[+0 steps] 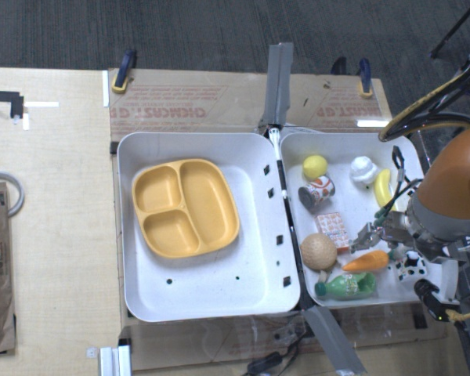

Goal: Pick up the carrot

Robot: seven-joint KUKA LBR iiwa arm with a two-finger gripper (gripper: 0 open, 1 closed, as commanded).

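- Carrot [366,262] lies on its side in the right bin [341,141], low in the bin, just above a green bottle [346,287] and just right of a tan ball [319,251].
- Our arm [454,186] reaches in from the right w/ the end effector [374,235] just above the carrot's upper edge, tilted toward it; we judge this a line-up for a grasp, not a hold, since the carrot isn't seen between the fingers.
- End effector state: we can't tell whether apart or together; metal parts blur into the clutter.
- Tight spot: ball, bottle and a patterned card [331,227] crowd the carrot, which likely explains the slanted approach from the open right side.
- Also in the bin: lemon [315,166], banana [384,186], white cup-like item [363,170], small striped can [318,191].
- Left bin [141,288] carries a yellow divided plate [186,207]; both bins sit on the counter [47,131].
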